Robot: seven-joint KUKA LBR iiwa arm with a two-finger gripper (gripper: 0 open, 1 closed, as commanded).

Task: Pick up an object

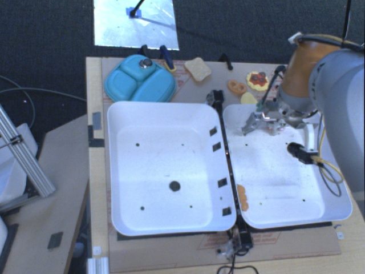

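My gripper [251, 123] hangs low over the far left part of the right bin [285, 204], below the grey arm with its orange band [302, 67]. Nothing shows in it. A small orange object [242, 197] lies against the right bin's left wall, near the front, well apart from the gripper. In the left bin [131, 153] a small dark round object [174, 185] rests on the floor near the middle.
Behind the bins lie a blue lidded tray [140, 80], a toast slice [198, 69], an orange pretzel-like piece [236, 86], a yellow piece [248, 99] and a small pizza toy [258, 80]. A black divider [223, 153] runs between the bins. A cable [328, 176] loops over the right bin's right rim.
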